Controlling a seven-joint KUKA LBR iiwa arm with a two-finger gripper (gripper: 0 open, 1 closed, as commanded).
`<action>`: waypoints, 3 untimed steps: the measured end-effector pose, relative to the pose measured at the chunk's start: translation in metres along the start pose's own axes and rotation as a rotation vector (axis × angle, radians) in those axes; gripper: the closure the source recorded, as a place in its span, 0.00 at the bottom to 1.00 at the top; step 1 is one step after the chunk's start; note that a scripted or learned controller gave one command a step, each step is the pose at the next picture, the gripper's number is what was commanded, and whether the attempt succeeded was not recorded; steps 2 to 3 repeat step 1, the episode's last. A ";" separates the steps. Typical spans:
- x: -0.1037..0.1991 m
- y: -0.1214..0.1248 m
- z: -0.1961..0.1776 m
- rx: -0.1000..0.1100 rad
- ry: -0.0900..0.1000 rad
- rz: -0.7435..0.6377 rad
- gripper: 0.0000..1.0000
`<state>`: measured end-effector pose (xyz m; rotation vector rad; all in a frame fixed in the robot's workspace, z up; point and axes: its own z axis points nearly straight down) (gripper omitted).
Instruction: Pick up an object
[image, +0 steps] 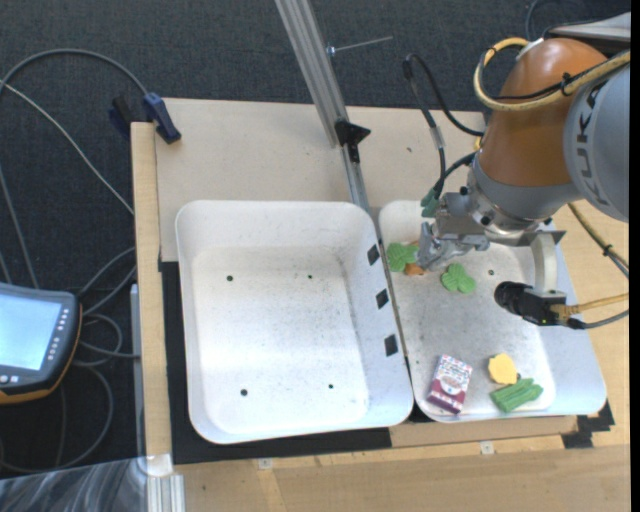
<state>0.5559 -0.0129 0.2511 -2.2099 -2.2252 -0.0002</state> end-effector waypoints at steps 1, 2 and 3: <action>0.058 -0.003 0.016 0.001 -0.001 0.000 1.00; 0.058 -0.003 0.016 0.001 -0.001 0.000 1.00; 0.058 -0.003 0.016 0.001 -0.001 0.000 1.00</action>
